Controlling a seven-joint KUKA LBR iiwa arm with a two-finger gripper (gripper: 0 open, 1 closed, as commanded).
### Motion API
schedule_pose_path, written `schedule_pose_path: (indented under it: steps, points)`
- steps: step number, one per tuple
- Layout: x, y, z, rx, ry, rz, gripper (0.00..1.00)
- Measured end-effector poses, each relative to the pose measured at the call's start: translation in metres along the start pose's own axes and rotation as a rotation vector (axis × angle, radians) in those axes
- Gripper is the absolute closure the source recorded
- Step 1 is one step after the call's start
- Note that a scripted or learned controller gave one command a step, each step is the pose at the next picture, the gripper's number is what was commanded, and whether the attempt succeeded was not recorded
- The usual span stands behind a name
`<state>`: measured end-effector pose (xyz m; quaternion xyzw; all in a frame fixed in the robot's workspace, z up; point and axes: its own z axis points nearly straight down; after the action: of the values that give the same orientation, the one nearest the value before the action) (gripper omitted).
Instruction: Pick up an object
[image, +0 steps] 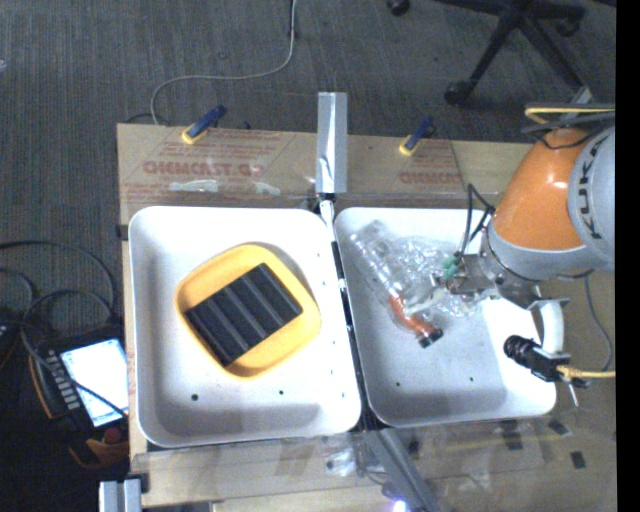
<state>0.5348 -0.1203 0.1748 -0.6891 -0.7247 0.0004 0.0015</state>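
A yellow pad with a black ribbed top (250, 308) lies tilted in the middle of the left bin (160, 390). In the right bin (470, 385) a crumpled clear plastic piece (395, 255) lies at the upper left. A small orange piece with a black tip (412, 320) rests just below it. My gripper (455, 288) hangs low over the right edge of the clear plastic, under the orange band of the arm (540, 205). The wrist hides what lies beneath the gripper.
A black connector with a cable (530, 355) juts from the arm over the right bin's right side. A metal post (331, 140) stands behind the seam between the bins. Two blue clamps (203, 123) (418, 135) hold the cardboard backing.
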Motion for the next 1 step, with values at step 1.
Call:
schedule_pose_path:
  steps: [1]
  points:
    - [-0.0065,0.0335,0.0651,-0.019,-0.006,-0.075,0.00]
